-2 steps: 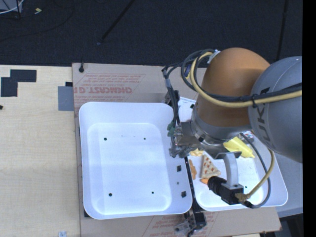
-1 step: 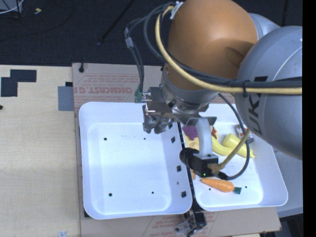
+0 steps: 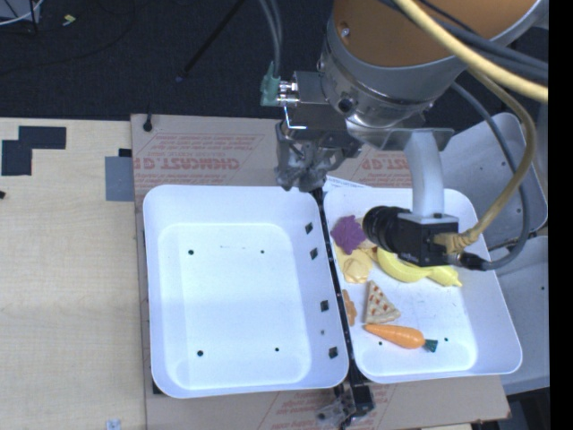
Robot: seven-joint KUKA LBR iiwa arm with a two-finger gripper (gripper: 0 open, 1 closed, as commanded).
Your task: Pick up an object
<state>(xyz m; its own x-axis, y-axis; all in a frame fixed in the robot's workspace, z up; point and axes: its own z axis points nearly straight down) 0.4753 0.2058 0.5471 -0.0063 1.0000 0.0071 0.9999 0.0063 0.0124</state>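
In the camera view, the arm (image 3: 394, 43) is seen entering from 1 o'clock, its broad orange band above a grey metal wrist, with yellow and grey hoses looped around it. The gripper (image 3: 303, 170) is seen as a dark, angular metal cluster above the far end of the seam between the two bins. Whether it is open or closed cannot be told, and nothing is seen held in it.

The left bin (image 3: 233, 303) and right bin (image 3: 474, 348) are shallow trays of smooth white plastic with rounded corners. They are set on brown cardboard (image 3: 206, 155) printed with red lettering, which rests on a pale wood-grain bench (image 3: 63, 285).

The objects are gathered in the right bin, at roughly 4 to 5 o'clock from the gripper and apart from it. A knobbly purple toy (image 3: 347, 233) lies nearest, just beside the seam. A pale yellow lump (image 3: 360, 264) is found at its 5 o'clock. A glossy curved banana (image 3: 416, 270) is partly covered by a black cylinder (image 3: 394, 229) mounted on a white post (image 3: 425, 177). A flat triangular wedge (image 3: 380, 305) with red spots lies at 6 o'clock from the lump. A smooth orange carrot (image 3: 396, 335) with a green tip lies below it, nearest the front rim.
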